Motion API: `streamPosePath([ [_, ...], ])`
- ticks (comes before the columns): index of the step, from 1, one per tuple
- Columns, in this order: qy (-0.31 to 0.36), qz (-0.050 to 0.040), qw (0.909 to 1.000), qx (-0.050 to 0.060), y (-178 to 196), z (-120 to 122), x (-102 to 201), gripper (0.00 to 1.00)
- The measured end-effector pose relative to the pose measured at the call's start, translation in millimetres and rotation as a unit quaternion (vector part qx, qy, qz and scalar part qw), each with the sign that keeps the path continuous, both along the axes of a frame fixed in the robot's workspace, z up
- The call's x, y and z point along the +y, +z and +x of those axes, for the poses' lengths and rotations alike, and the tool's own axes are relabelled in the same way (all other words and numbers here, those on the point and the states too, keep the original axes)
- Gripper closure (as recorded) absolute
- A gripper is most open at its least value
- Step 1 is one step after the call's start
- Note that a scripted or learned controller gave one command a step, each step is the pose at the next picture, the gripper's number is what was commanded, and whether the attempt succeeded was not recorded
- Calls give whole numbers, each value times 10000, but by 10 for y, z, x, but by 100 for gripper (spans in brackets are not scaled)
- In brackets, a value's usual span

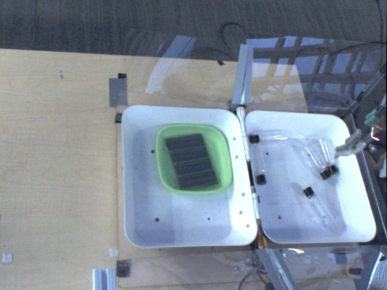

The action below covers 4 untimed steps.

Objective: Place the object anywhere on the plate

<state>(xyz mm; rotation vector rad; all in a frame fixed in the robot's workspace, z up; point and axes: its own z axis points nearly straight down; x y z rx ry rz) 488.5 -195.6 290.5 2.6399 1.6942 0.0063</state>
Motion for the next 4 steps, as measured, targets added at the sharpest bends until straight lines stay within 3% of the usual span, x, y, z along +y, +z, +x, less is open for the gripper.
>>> streamPosePath([
  [1, 379, 2, 9993, 10, -278, -2, -12, 0],
  [3, -247, 9, 9997, 6, -351, 12, -23, 0],
  [4, 287, -7, 9996, -8, -94, 7, -17, 0],
])
